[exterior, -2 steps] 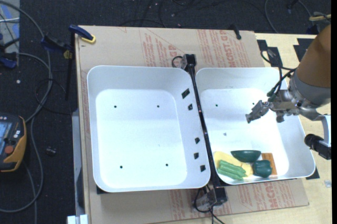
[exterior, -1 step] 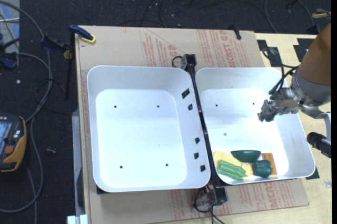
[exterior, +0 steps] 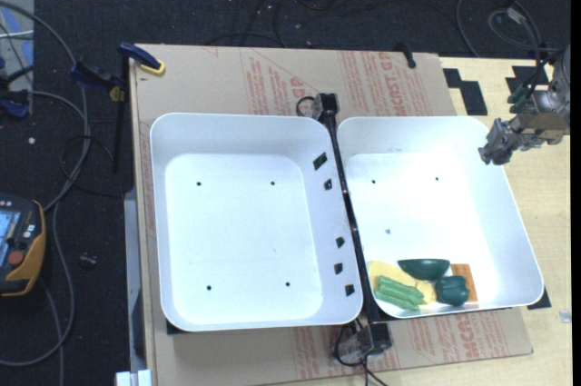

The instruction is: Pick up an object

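Observation:
Several small objects lie bunched in the near corner of the right bin (exterior: pixel 472 193): a dark green bowl-like piece (exterior: pixel 424 267), a light green ridged piece (exterior: pixel 399 292), a dark green chunk (exterior: pixel 452 290), a yellow piece (exterior: pixel 387 272) and an orange piece (exterior: pixel 464 272). My gripper (exterior: pixel 498 148) hangs at the right bin's far right rim, well away from that pile. Nothing shows beneath or between its tips.
The left bin (exterior: pixel 241 216) sits beside the right one, with a black divider strip (exterior: pixel 340 193) between them. Both rest on a cardboard-covered bench (exterior: pixel 272 80). Cables and clamps lie on the dark floor at left and behind.

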`<state>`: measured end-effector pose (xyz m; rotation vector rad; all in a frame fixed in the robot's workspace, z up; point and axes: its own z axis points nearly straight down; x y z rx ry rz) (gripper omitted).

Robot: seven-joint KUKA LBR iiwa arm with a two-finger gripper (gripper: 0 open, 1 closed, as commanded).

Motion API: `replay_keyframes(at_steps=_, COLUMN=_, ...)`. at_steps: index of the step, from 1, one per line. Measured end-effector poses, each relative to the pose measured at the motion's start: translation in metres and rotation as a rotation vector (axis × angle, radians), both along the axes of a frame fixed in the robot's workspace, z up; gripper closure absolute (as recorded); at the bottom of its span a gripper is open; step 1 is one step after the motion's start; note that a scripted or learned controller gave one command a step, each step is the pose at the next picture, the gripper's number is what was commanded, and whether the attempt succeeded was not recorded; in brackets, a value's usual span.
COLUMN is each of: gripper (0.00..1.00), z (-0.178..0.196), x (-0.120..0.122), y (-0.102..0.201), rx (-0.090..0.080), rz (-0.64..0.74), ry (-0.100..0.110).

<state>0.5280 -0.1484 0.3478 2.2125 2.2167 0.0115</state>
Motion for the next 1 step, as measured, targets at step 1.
replay_keyframes(at_steps=1, gripper=1.00, z=0.1516, x=-0.0199, y=0.0375, rx=0.001, rz=0.000, ry=0.000)
